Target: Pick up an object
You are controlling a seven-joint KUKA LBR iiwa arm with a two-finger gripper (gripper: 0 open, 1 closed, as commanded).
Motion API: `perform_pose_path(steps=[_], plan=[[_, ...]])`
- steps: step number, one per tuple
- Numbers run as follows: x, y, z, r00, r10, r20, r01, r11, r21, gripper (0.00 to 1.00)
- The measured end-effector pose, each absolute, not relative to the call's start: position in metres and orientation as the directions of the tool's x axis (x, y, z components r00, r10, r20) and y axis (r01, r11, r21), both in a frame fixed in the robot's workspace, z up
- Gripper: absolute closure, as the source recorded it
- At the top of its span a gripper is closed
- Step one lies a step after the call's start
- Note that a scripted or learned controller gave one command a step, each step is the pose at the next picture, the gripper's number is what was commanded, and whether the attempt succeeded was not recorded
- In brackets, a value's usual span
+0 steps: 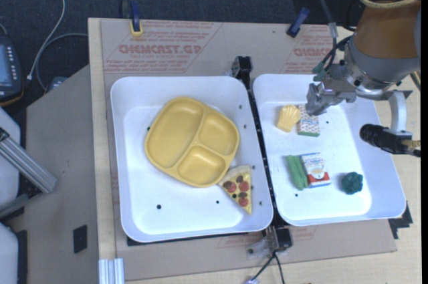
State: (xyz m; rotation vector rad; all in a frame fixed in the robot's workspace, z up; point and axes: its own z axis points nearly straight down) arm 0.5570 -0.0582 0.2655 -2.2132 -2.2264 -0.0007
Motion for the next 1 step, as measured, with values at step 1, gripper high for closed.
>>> perform_pose_path(steps=[1], plan=[[0.5835,-0.0036,0.2561,-0.006,1.0,0.001,1.0,0.006,0.002,1.0]])
